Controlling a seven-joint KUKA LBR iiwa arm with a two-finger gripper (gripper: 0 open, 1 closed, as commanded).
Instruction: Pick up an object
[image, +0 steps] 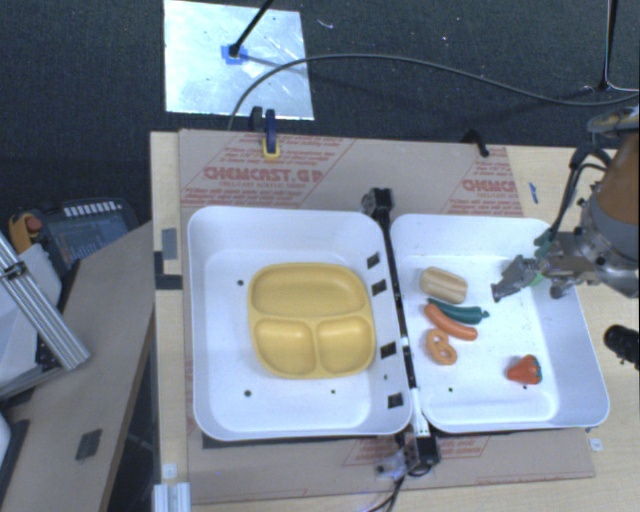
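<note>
The right white bin (570, 400) holds a tan bread roll (444, 284), an orange carrot with a green top (452, 321), a small orange ring-shaped piece (441, 347) and a red strawberry-like piece (523, 370). My gripper (527, 289) hangs over the upper right part of this bin, to the right of the roll and above the red piece. Its fingers stand apart, open, with nothing between them. It touches none of the objects.
The left white bin (215, 400) carries a yellow divided plate (305, 330). A black divider strip (392, 310) runs between the bins. The grey arm (610, 225) comes in from the right edge. Cables cross the dark floor behind the bench.
</note>
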